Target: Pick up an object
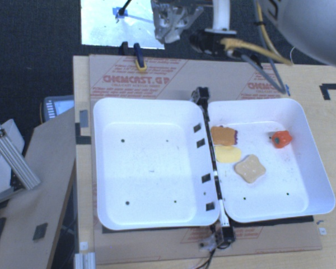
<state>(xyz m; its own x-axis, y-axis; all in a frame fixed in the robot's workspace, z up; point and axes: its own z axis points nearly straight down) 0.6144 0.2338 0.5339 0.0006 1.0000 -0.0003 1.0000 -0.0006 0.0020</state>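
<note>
The pick has not begun as far as the view shows: the end effector (171, 21) hangs high beyond the far edge of the counter (157, 72), well apart from both bins, and whether it is released or clenched cannot be told. In the right bin (313, 167) lie the candidates: an orange piece (223, 135), a yellow slice (228, 154), a tan toast-like piece (250, 168) and a small red-orange item (280, 139). Choosing, descending and grasping all remain.
</note>
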